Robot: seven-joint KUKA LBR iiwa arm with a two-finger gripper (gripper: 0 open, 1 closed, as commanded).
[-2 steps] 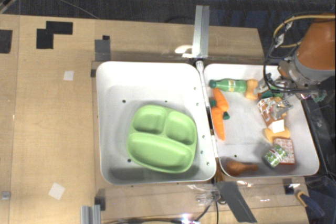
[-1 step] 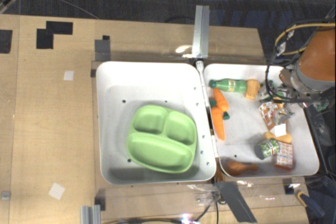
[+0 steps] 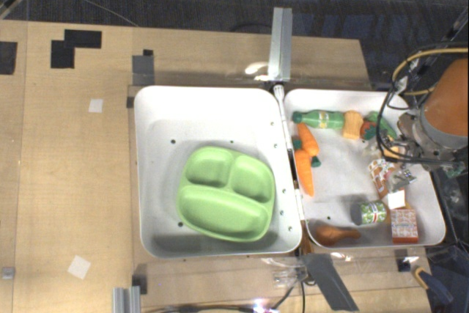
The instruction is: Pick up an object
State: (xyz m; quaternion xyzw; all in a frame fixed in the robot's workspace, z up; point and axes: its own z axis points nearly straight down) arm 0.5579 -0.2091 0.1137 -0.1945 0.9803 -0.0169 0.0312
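Objects for picking lie scattered in the right bin (image 3: 440,227): a green bottle (image 3: 320,118) near the top wall, two carrots (image 3: 305,157) along the left wall, a small green can (image 3: 372,212), a brown piece (image 3: 335,234) at the bottom edge, and a red and white box (image 3: 404,224) in the lower right corner. My arm (image 3: 445,113) comes in from the right, its orange band above the bin's right side, wrist pointing down toward a crinkled packet (image 3: 382,174). My pincer (image 3: 392,157) sits low among cables; whether it is open or closed I cannot tell. On the surface (image 3: 66,179), the left bin (image 3: 146,157) holds a green divided tray (image 3: 226,193).
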